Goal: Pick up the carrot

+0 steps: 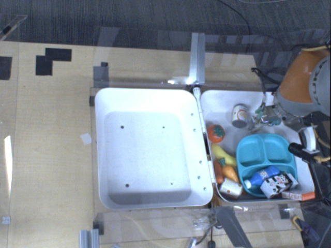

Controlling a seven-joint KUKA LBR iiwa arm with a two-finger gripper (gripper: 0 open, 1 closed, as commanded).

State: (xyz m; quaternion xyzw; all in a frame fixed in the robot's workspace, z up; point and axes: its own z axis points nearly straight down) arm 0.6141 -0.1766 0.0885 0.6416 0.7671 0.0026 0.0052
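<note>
The carrot (228, 172) lies in the right bin (225, 103), at about seven o'clock from the bin's middle, wedged along the left wall. It touches a banana (223, 154) above it and a pale cup (232, 189) below, with the blue plate (265, 160) just beside it at three o'clock.

The pincer (265, 117) hangs near the bin's twelve o'clock rim, beside a small tin can (239, 115), well apart from the carrot. Whether it is released or clenched I cannot tell; its tips are too small and blurred.

The likely trouble is crowding. A descent beside the wall may strike the bin's edge or the divider, and the tips may pinch the banana or cup along with the carrot, or nudge the plate. The carrot's tapered, smooth body may also slip out on lifting.

Count: two bins, one carrot, one banana, one tomato (216, 133), one can, one cup, one plate, and one carton (273, 182) resting on the plate. The left bin (145, 149) is bare.
</note>
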